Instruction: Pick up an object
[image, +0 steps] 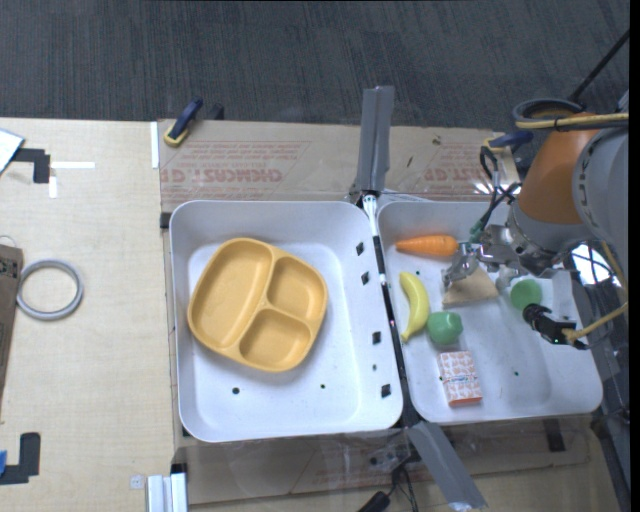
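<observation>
Two shallow white bins: left bin (200, 400) with moulded yellow divided plate (258, 303); right bin (520, 395) with objects crowded under gripper (468, 262) — grip state impossible to tell. Tan wedge (470, 290), smooth curved banana (414, 305), tapered carrot (428, 245), glossy green ball (445, 325) — round, slippery, likely to roll.

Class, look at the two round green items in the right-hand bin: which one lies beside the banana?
The green ball left of the other, touching the banana's lower end, above the small carton. The other green ball lies farther right, under the arm.
</observation>
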